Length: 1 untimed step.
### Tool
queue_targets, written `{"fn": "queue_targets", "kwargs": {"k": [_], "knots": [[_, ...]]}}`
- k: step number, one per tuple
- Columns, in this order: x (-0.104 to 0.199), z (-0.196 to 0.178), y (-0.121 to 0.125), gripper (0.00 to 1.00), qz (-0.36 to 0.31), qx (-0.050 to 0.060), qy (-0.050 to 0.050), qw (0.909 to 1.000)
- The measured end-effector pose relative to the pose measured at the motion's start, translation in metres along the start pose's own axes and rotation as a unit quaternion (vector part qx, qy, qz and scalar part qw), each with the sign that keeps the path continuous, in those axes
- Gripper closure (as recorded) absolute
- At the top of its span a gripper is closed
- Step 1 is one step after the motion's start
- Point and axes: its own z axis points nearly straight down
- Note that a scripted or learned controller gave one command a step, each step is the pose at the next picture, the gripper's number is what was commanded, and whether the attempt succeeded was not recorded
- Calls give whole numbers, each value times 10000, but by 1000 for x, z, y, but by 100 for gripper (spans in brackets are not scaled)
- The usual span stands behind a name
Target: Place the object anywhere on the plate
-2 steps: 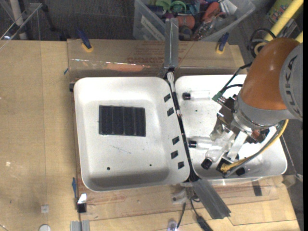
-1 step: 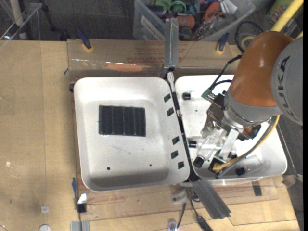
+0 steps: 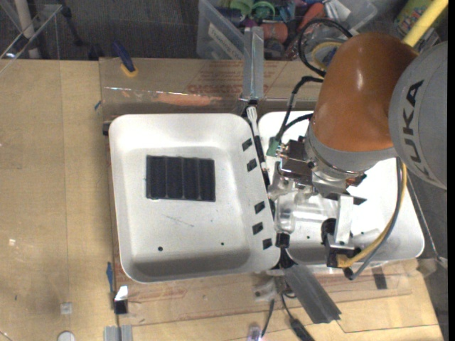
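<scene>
Two white bins are sitting side by side on the bench (image 3: 50, 190), and the arm (image 3: 362, 98) is reaching in from the right, hanging its big orange band over the right bin (image 3: 409, 236). Below the wrist, the gripper (image 3: 293, 212) is hovering low over that bin's left part, just beside the rim it shares with the left bin (image 3: 128, 212). The wrist is blocking the view from above, so I cannot tell whether the claw is apart or together.

Over in the left bin, a slab (image 3: 180, 178), black and ribbed, is lying flat on the floor. It is sitting a little up and left of centre, well apart from the gripper. Two small dark specks (image 3: 160, 248) are dotting the floor nearer the front edge. A row of black tabs (image 3: 257, 207) is running down the rim between the bins.

Behind the bins, a clear tub (image 3: 213, 13) is brimming with bright toys, and a blue clip (image 3: 128, 67) is lying near the left bin's far left corner.
</scene>
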Motion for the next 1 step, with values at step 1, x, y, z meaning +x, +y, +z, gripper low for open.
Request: {"fn": "queue_targets", "kwargs": {"k": [1], "knots": [[68, 16, -18, 100, -1020, 18, -3, 9948]]}}
